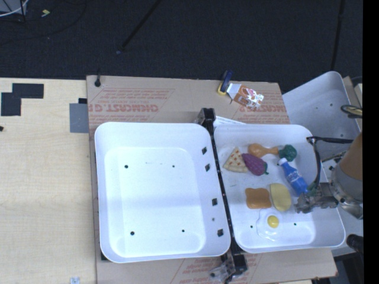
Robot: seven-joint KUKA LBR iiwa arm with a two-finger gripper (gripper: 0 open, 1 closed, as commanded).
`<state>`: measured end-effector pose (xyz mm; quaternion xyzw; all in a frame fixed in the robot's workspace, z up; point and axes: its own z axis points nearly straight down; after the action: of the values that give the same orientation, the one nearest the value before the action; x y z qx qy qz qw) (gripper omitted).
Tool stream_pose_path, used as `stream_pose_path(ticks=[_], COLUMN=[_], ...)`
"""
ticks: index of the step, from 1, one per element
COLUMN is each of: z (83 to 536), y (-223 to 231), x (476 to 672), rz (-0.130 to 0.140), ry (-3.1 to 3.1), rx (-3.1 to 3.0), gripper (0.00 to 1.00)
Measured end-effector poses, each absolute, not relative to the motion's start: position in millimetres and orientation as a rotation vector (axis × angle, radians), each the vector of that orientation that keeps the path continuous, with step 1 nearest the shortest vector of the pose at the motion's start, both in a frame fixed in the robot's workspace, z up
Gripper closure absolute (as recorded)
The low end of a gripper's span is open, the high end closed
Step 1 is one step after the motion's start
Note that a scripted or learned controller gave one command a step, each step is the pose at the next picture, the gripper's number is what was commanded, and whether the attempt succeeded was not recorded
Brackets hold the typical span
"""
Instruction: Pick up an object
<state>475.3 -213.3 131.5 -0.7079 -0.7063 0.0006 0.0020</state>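
The right bin holds several toy foods: a pizza slice, a purple eggplant, an orange piece with a green piece beside it, a blue bottle, an orange toast, a yellow piece and a fried egg. My gripper hangs low over the right side of this bin, just right of the yellow piece and below the blue bottle's lower end. I see nothing held in it.
The left bin lies beside the right one, with a black divider between them. Both rest on a cardboard sheet. A small snack packet and a blue-yellow clip lie behind the right bin.
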Motion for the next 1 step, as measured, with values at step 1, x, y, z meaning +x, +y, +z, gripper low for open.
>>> stream_pose_path(ticks=[1], z=[140.8], y=[-214.3], x=[474.9], rz=[0.002], ry=[-2.213], rx=[-2.222], gripper=[1.0])
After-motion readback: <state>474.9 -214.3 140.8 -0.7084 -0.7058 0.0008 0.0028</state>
